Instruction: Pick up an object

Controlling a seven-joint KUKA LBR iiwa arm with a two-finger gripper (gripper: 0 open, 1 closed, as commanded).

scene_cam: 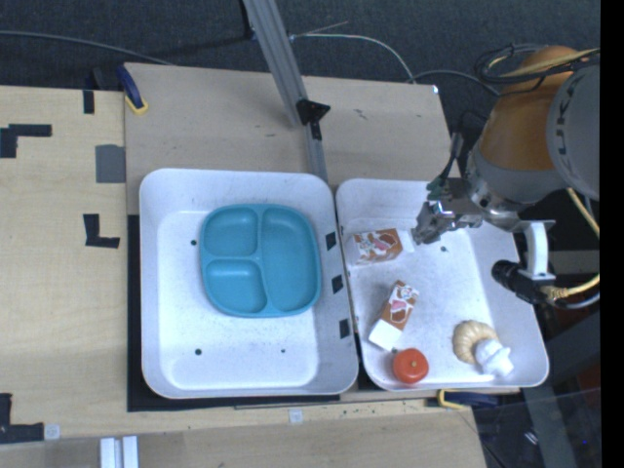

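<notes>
Four small things lie in the right bin (507, 291): a flat snack packet (377, 246) near the bin's upper left, a small carton (395, 312) lying tilted below it, a red tomato-like ball (410, 365) at the lower rim, and a tan pastry with a white end (480, 344) to the lower right. The left bin (171, 291) holds a blue divided tray (260, 259). The gripper (429, 224) hangs over the upper part of the right bin, just right of the snack packet and apart from it; nothing is seen between its fingers, and how wide they stand I cannot tell from this slanted view. The packet looks like the nearest candidate. To take it well, I judge the gripper should shift a little to the left so it is centred over the packet, turn so the fingers straddle its shorter side, and come down low, since a flat packet offers little to pinch; the carton, standing taller, may be the surer grasp. Both packet and carton carry red and brown printing, but no writing is legible.
</notes>
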